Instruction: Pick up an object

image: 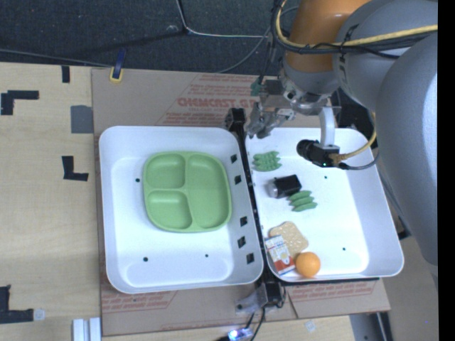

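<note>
My gripper [260, 124] hangs over the back left corner of the right bin [355, 212], just above a green pea pod [266, 162]. Nothing shows between its fingers. In the same bin lie a small black block [286, 185], a second green pea pod [303, 202], a tan cracker-like piece [288, 236], a red and white packet [280, 254] and an orange [308, 263]. The last three sit together near the front left corner.
The left bin [121, 190] holds a green divided plate [188, 191]. A black clip row runs along the seam between the bins. The grey arm with its orange band [327, 13] fills the upper right, over the right bin's back edge.
</note>
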{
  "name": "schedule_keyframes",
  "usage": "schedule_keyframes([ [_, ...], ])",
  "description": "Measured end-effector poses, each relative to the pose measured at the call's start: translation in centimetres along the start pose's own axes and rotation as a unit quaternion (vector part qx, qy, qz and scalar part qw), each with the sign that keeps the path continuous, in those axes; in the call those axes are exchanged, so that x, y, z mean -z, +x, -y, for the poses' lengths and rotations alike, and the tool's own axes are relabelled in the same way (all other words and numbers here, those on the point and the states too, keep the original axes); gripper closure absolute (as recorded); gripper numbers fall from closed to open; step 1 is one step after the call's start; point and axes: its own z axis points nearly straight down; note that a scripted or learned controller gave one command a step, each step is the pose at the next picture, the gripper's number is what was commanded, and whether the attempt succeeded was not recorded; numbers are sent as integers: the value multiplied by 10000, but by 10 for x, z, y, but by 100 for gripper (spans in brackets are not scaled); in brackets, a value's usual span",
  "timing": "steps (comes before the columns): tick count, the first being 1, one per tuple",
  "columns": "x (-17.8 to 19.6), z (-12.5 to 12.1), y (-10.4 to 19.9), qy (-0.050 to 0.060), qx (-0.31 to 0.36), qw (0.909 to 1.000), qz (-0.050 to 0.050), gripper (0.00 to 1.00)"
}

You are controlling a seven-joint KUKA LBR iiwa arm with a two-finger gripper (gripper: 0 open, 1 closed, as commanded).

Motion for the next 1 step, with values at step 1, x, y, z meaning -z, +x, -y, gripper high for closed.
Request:
schedule_keyframes([
  [1, -13, 1, 44, 5, -9, 10000, 4, 100],
])
